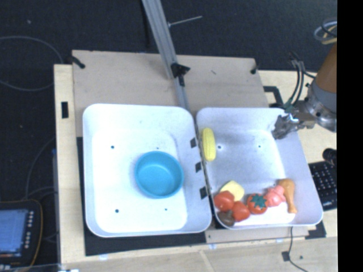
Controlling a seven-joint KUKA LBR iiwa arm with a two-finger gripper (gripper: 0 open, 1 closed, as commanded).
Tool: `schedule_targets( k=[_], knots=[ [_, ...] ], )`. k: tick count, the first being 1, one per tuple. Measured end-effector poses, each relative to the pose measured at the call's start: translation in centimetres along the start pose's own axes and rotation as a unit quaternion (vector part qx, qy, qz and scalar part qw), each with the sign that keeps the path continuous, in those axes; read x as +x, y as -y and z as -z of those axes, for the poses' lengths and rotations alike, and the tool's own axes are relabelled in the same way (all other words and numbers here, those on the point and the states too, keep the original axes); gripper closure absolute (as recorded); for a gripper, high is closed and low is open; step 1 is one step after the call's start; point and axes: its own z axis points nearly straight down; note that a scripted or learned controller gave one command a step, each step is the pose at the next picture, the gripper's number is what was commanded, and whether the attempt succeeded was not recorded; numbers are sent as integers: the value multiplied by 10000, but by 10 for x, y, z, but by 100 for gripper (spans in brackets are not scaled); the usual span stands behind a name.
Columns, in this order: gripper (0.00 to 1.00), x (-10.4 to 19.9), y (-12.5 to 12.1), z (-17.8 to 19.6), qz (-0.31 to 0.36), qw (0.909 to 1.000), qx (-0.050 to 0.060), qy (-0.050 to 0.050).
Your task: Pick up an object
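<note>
Toy food (249, 200) partly overlaps; tool (282, 127) blurred.

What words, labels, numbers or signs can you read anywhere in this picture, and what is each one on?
No text can be read here.
Handheld screen at the lower left: it glows blue, and anything on it is too blurred to read.
Keyboard at the right edge: its keys are too small to make out.
The blue bowl, the yellow corn and the two white bins carry no visible markings.

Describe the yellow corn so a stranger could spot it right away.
Look at the right-hand white bin of the two. The corn lies alone against its left wall. It is the long yellow piece, apart from the toy food heaped along the near edge.
</note>
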Motion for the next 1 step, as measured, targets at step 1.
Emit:
schedule_targets(
  k=[1],
  knots=[
    [100,-1,-2,38,8,10000,22,0]
  ],
)
